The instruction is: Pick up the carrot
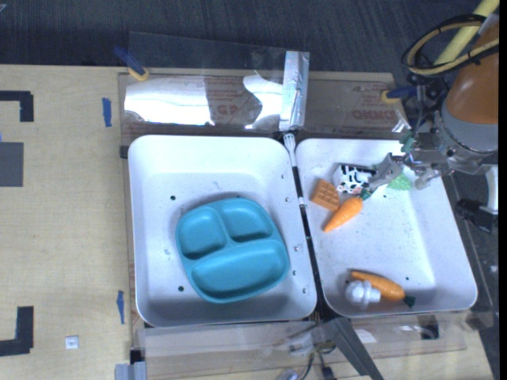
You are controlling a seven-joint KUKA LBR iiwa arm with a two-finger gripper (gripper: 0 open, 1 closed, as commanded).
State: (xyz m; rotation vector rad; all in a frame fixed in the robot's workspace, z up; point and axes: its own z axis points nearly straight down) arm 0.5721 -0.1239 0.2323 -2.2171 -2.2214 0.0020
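Left bin (150, 165): blue divided plate (230, 248), left of the carrot.
Right bin (444, 267): carrot (342, 214) near the upper left, tip pointing lower-left; waffle-patterned orange piece (323, 194) touching it above-left; black-and-white toy (352, 179) just above; orange and silver object (374, 288) well below.
End effector (405, 172): upper right of the carrot, apart from it; finger spread cannot be told.

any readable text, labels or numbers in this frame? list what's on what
Nothing reads cleanly.
Cardboard panel behind the right bin: reddish print, too blurred to read.
Cardboard behind the left bin: reddish print under glare, unreadable.
Carrot, blue plate, black-and-white toy: no text visible.
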